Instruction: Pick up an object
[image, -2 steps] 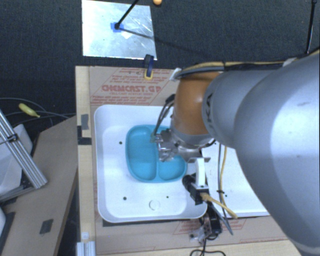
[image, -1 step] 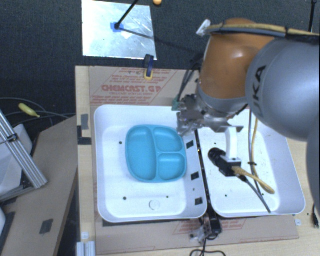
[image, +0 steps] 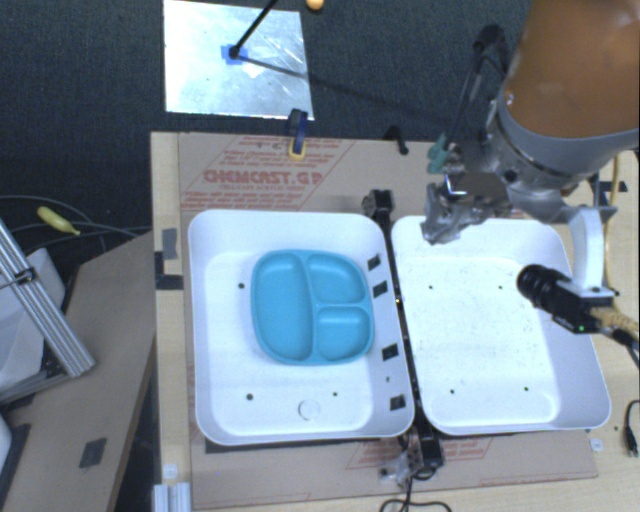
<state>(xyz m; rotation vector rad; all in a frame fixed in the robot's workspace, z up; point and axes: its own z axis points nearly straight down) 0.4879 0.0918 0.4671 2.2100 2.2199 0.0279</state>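
Blue divided plate (image: 310, 306) lies flat in the left bin (image: 222, 395), about centred, nothing on it and nothing touching it. Claw (image: 440, 232) hangs over the far-left corner of the right bin (image: 500, 395), just beside the wall between the two bins and apart from the plate; can't tell from this angle whether it's apart or together, and nothing visible is gripped in it. Both bins sit side by side on a cardboard sheet (image: 260, 170) on the counter.
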